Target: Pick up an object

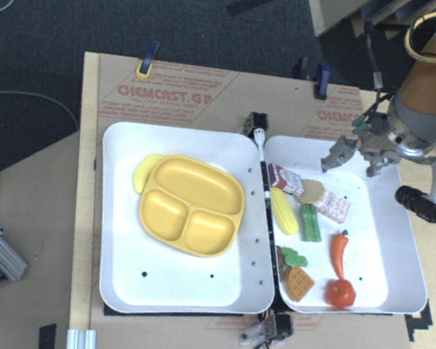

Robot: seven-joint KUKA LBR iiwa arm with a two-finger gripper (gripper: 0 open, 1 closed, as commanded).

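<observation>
Gripper (357, 155) hung over the right bin's (398, 227) far end, fingers spread wide and holding nothing. Toys lay nearer: corn (283, 210), carrot (338, 254), tomato (339, 293). The carrot, lying apart, seemed the safest pick; straddle it crosswise.

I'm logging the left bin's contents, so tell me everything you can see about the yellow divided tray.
The yellow divided tray looks like smooth moulded plastic with rounded corners and three compartments: one long section along the far side and two smaller ones nearer the camera. It lies flat, open side up and slightly rotated, in the left white bin. A yellow banana-like piece sits against its left far corner, partly tucked under the rim.
</observation>
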